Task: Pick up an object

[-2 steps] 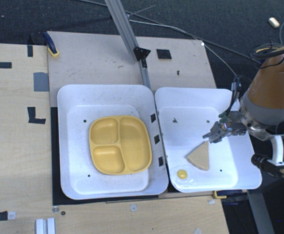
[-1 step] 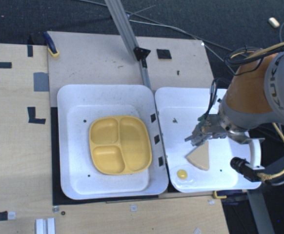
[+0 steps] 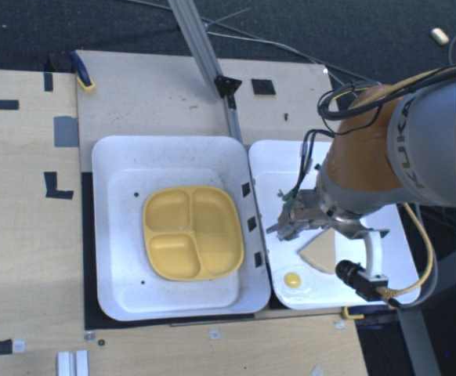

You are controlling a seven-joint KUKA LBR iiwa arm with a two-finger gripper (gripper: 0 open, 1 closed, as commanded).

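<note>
Pale wooden bench is carrying two white bins; the left bin (image 3: pixel 110 171) is holding a yellow divided plastic plate (image 3: pixel 192 232). At centre right, the gripper (image 3: pixel 289 224) is hovering over the right bin (image 3: pixel 271 163), near a tan wedge-shaped piece (image 3: pixel 320 253) and a small yellow round piece (image 3: pixel 292 280). Nothing looks lifted; its grip state I cannot tell.
</note>
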